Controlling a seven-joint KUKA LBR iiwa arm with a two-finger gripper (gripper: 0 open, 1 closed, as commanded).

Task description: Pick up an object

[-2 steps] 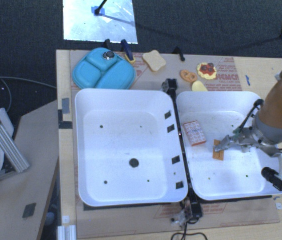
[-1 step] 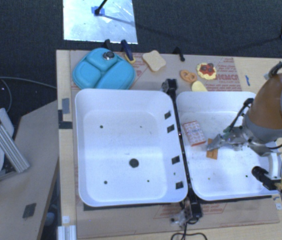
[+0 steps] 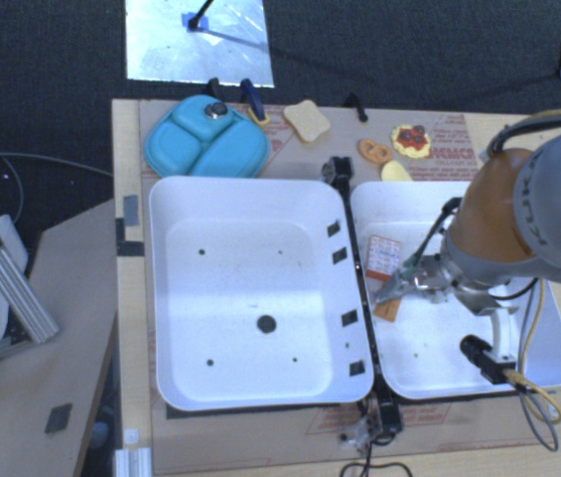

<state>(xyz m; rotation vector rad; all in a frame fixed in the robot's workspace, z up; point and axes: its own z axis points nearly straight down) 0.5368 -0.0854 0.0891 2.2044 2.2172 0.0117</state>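
Note:
My gripper (image 3: pixel 396 288) hangs low over the left part of the right bin (image 3: pixel 429 374), at the end of the grey arm (image 3: pixel 518 217) that comes in from the right. A white and orange card-like packet (image 3: pixel 383 254) lies flat just beyond the gripper, near the bin's left wall. A small orange-brown piece (image 3: pixel 387 311) lies right under the gripper's tip, touching or nearly touching it. The arm's body hides the right half of this bin.
The left bin (image 3: pixel 176 266) holds one small dark object (image 3: pixel 266 324). Behind the bins on the bench lie a blue lidded container (image 3: pixel 206 137), a toast slice (image 3: pixel 307 120), a pretzel (image 3: pixel 372 150), a pizza toy (image 3: pixel 411 140) and a yellow piece (image 3: pixel 395 172). A black divider (image 3: pixel 354 266) separates the bins.

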